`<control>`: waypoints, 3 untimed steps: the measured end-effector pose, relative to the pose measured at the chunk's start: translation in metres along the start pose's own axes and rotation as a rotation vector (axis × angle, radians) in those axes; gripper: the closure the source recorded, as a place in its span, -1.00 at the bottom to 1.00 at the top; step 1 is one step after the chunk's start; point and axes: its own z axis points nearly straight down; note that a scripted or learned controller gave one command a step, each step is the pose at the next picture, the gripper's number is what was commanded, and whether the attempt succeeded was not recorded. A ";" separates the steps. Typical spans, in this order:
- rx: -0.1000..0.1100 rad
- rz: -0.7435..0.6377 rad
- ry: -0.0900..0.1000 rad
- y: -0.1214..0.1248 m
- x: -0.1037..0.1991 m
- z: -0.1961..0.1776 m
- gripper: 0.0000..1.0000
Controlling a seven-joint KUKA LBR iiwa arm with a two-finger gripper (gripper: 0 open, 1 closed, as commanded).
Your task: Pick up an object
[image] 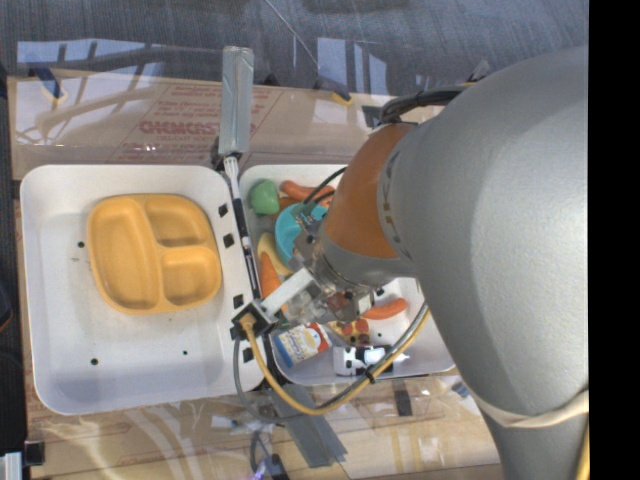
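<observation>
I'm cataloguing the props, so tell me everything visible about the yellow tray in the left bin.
The yellow tray looks like matte plastic, a rounded rectangle with three compartments: one long, two smaller. It lies flat, right side up, slightly turned, on the floor of the left bin, toward its far half. Nothing lies in it or touches it.

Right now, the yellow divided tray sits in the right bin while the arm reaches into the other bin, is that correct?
Not quite: the camera view shows the yellow divided tray in the left bin, and the arm reaches into the right bin, among the small items there.
</observation>
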 end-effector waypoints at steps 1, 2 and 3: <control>0.000 0.175 0.001 -0.092 0.049 0.029 1.00; -0.001 0.234 0.006 -0.081 0.037 -0.011 1.00; -0.002 0.174 0.007 -0.075 0.035 -0.033 1.00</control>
